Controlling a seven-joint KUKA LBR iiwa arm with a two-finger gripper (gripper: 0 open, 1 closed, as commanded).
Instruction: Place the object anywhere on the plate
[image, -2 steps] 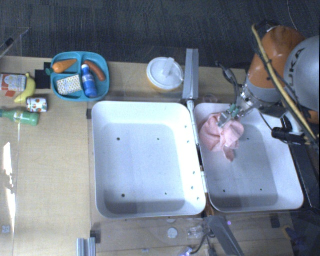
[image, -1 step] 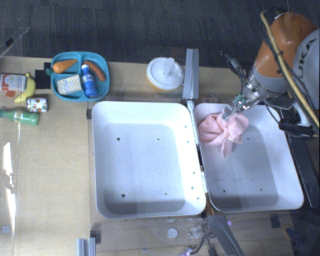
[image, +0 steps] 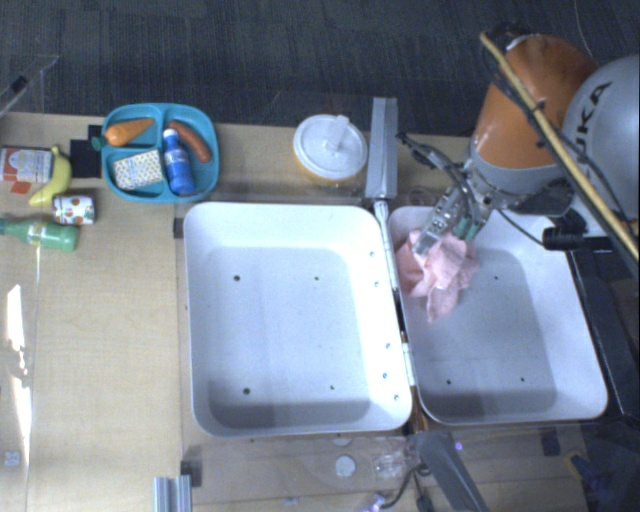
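Observation:
A crumpled pink cloth (image: 438, 270) hangs at the upper left of the right bin (image: 520, 350), close to its left wall. My gripper (image: 443, 233) comes in from the upper right and is shut on the cloth's top, with the cloth bunched between its fingers. The blue divided plate (image: 205, 130) sits on the bench at the far upper left, beyond the left bin (image: 290, 310). It carries a carrot (image: 130, 130), a small blue bottle (image: 178, 160), a sausage and a cracker-like piece.
A white lidded cup (image: 330, 148) stands behind the bins next to a metal post (image: 380, 150). Left of the plate lie a banana (image: 55, 175), a small can (image: 73, 209), a green bottle (image: 40, 235) and a box (image: 22, 163).

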